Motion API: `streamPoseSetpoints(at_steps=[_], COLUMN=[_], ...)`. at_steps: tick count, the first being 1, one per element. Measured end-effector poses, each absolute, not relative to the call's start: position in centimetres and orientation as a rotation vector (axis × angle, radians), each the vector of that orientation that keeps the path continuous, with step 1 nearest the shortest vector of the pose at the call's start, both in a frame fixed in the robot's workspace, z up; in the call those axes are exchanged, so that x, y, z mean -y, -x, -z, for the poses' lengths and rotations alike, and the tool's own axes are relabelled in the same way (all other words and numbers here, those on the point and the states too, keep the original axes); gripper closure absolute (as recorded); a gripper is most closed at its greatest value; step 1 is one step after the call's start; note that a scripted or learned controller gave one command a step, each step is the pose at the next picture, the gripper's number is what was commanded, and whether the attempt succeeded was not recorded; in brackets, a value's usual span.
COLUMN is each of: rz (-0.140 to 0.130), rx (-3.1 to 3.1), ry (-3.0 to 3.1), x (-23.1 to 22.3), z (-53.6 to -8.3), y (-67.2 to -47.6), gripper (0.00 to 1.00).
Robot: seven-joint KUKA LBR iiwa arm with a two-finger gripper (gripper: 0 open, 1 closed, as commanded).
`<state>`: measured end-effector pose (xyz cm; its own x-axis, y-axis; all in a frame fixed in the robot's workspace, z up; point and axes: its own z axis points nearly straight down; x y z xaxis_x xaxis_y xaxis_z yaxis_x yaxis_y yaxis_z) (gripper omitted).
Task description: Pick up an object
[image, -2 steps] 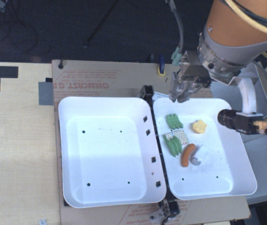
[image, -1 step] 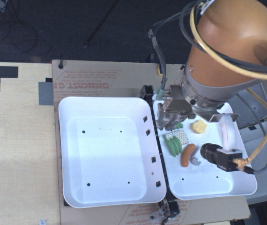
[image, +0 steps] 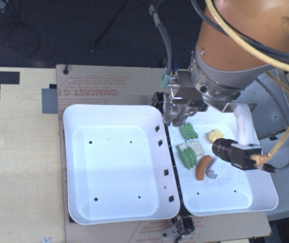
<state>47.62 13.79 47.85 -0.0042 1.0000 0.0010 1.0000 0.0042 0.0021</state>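
Camera view: gripper [image: 176,116] over far left corner of right bin [image: 236,201] – open or closed, cannot tell. Green pod [image: 188,131] just beside it, lying flat – likely light, ribbed, slightly soft; pinch across narrow middle.

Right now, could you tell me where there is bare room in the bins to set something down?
The left bin is bare from wall to wall. In the right bin, the near strip below the orange sausage is free. Its far left part is crowded: green pieces, a yellow chunk and the pincer by the far wall.
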Motion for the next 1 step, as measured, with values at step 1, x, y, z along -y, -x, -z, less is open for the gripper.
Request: streamPoseSetpoints(at_steps=[1], rz=[-0.005], rx=[-2.225], ry=[-2.217], x=[-16.84], z=[-54.09], y=[-47.6], gripper=[1.0])
